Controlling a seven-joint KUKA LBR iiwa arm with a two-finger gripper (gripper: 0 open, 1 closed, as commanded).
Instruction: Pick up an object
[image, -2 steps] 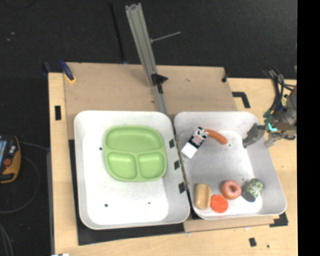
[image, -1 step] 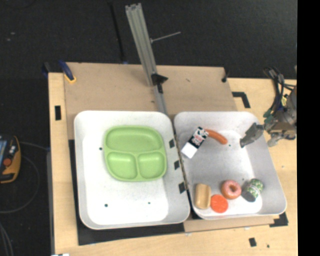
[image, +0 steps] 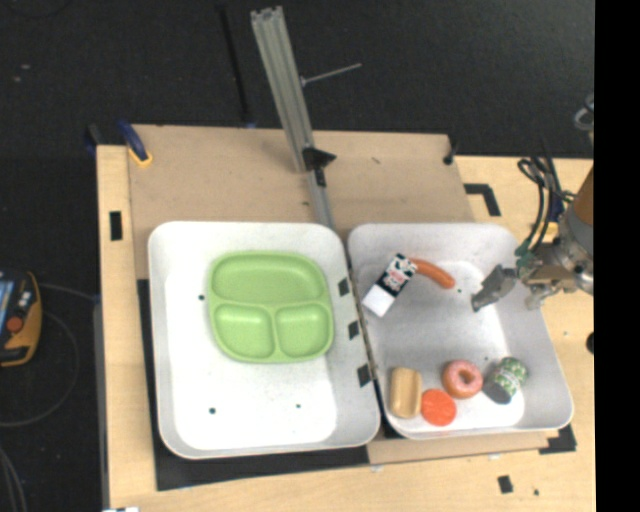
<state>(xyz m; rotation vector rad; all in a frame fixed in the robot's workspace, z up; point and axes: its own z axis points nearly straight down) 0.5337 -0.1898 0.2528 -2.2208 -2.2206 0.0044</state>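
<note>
Two white bins sit side by side on the bench; the left bin (image: 180, 400) holds a green plate (image: 270, 305). Over the right bin (image: 545, 345), the gripper (image: 490, 290) hovers near the far right edge, its opening unreadable from here. Nothing is picked yet (approach stage). Nearest candidates: carrot (image: 435, 272), carton (image: 390, 284); donut (image: 462, 378) lies nearer the front. Next, descend squarely over one.

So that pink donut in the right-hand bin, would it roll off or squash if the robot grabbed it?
The pink donut lies flat, so it probably won't roll unless tipped onto its edge. It looks like a small toy, likely light. Its rounded ring could slip between fingers. It sits close to the orange round piece, so a nudge may shift both. The gripper is well above it.
</note>
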